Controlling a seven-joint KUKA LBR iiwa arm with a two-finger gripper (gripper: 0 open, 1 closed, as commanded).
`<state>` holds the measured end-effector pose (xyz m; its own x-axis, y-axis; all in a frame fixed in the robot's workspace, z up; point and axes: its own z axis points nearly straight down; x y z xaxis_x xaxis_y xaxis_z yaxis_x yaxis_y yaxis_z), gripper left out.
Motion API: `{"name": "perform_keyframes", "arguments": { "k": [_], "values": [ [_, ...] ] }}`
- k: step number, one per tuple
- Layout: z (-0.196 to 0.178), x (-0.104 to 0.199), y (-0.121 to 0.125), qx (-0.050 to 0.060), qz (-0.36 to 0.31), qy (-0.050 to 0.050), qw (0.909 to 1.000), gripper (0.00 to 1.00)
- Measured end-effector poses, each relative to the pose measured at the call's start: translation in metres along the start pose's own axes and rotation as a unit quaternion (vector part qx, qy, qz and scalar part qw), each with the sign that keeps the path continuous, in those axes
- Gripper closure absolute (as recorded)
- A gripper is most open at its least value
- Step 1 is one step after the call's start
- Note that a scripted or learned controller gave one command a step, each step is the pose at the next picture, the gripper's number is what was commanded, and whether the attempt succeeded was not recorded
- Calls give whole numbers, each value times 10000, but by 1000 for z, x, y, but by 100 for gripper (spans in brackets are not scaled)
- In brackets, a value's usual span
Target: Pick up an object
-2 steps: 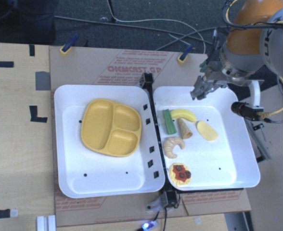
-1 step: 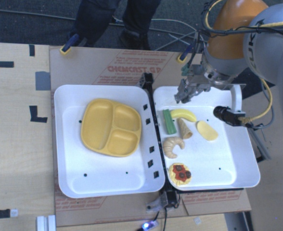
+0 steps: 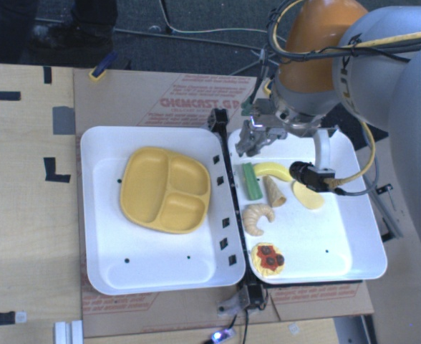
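Note:
My gripper point(image 3: 249, 146) hangs over the back left corner of the right bin point(image 3: 339, 264), just above the far end of a green stick point(image 3: 251, 180). Nothing shows between its fingers. Beside the green stick lie a yellow banana point(image 3: 270, 170), a tan cone point(image 3: 274, 191), a pale yellow slice point(image 3: 308, 196) and a croissant point(image 3: 258, 218). A small pizza piece point(image 3: 268, 258) sits near the bin's front left corner.
A yellow divided plate point(image 3: 165, 189) lies in the left bin point(image 3: 110, 264). A black clamp strip point(image 3: 227, 192) runs between the two bins. The arm's orange band and grey body loom over the right bin's back right side.

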<state>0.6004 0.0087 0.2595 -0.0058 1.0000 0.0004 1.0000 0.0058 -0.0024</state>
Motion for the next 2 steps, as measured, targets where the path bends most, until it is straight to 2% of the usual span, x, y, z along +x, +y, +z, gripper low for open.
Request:
{"name": "perform_keyframes", "arguments": {
  "k": [2],
  "values": [
    [30,90,-19,8,4,-5,10000,100]
  ]
}}
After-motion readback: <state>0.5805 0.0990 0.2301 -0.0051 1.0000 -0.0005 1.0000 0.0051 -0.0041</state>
